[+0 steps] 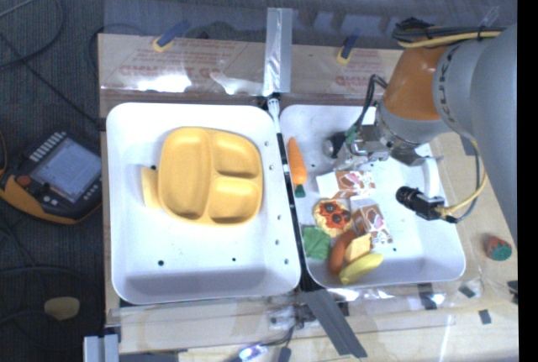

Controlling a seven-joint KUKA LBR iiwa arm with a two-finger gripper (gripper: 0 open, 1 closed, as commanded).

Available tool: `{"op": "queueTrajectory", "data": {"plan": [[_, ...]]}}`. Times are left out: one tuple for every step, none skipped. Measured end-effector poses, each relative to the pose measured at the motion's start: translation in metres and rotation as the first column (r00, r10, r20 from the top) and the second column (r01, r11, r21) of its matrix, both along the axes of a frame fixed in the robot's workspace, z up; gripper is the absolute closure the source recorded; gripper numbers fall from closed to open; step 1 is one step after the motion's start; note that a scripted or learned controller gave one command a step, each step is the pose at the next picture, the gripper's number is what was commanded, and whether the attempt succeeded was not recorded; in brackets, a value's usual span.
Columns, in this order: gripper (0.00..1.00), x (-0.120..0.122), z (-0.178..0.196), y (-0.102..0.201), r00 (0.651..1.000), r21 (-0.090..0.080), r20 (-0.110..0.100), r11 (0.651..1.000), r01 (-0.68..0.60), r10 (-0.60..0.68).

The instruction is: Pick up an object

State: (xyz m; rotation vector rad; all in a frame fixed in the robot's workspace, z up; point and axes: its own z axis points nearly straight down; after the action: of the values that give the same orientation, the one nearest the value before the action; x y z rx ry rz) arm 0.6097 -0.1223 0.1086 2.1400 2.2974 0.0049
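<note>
Two bins, one arm going for a toy

Two white bins are sitting side by side on the bench. A big yellow tray (210,174) is lying in the middle of the left bin (126,268). All the small toys are lying in the right bin (445,259), mostly along its left side. An orange carrot (296,165) is lying against the left wall. A little box with pictures (355,181) is sitting near the middle. Closer to the front edge, a pizza slice (332,216), a second little box (370,219), a green leaf (316,243), a sausage (340,254) and a banana (361,268) are crowding together and touching.

The arm is reaching in from the right, and the gripper (357,142) is hanging over the back part of the right bin, just behind the first little box. The arm is covering it from above, so I cannot tell if the gripper is open or closed. Nothing is showing inside it.

I am guessing the arm is getting ready to go down for a toy. The carrot looks like the best pick, because it is lying apart from the pile. Going straight down and grabbing it across its thin middle should work best. The wall beside it is very close, so bumping it is the danger. The pile at the front looks harder, because the toys there are touching.
</note>
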Motion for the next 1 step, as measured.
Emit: {"op": "queueTrajectory", "data": {"plan": [[0.00, -0.0642, -0.0167, -0.0186, 0.983, 0.000, 0.015, 0.983, 0.181, -0.181]]}}
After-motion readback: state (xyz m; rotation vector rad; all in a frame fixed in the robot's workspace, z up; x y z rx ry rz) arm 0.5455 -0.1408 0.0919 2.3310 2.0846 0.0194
